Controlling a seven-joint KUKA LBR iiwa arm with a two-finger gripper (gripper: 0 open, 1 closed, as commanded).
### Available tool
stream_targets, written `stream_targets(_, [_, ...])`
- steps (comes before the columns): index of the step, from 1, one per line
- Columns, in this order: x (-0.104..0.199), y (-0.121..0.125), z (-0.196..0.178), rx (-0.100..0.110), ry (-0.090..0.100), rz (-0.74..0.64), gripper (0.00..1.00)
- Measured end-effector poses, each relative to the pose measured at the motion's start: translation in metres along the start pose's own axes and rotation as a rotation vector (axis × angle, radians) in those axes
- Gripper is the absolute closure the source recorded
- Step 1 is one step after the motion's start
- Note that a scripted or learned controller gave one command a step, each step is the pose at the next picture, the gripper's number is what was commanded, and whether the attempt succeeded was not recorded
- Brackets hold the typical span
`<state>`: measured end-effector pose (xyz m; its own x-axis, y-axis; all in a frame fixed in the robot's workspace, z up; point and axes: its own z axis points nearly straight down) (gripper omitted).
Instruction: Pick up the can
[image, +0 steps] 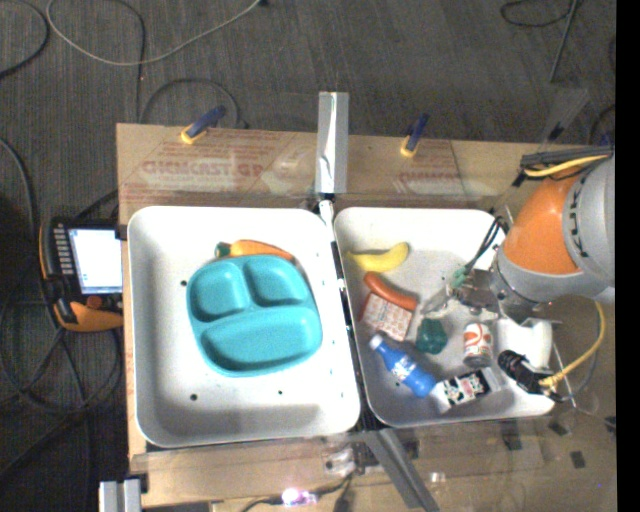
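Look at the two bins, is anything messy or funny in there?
A bit. In the right bin the toys lie jumbled: the blue bottle lies on its side, slanted, beside the hot dog and the can. In the left bin something orange pokes out from under the blue tray.

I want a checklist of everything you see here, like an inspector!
Surface: two white bins, left bin and right bin, side by side on a brown board.
Job's things: small can lying in the right bin.
Clutter: blue divided tray over something orange in the left bin; banana, hot dog, blue bottle, green object in the right bin.
Grippers: end effector above the right bin, fingers unclear.
Cables: yellow cable by the arm; cords on the floor.
Surroundings: handheld screen left of the bins.
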<state>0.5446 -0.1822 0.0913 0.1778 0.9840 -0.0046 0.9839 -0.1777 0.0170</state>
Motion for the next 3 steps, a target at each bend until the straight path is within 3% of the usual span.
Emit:
stream_targets(1, [-0.024,-0.0396,-0.0015,-0.004,0.003,0.018,0.0])
stream_targets(2, [-0.0241,-0.0384,-0.0111,-0.006,0.002,0.018,1.0])
stream_targets(3, [-0.0329,-0.0442,-0.0044,-0.02,-0.005,-0.1,1.0])
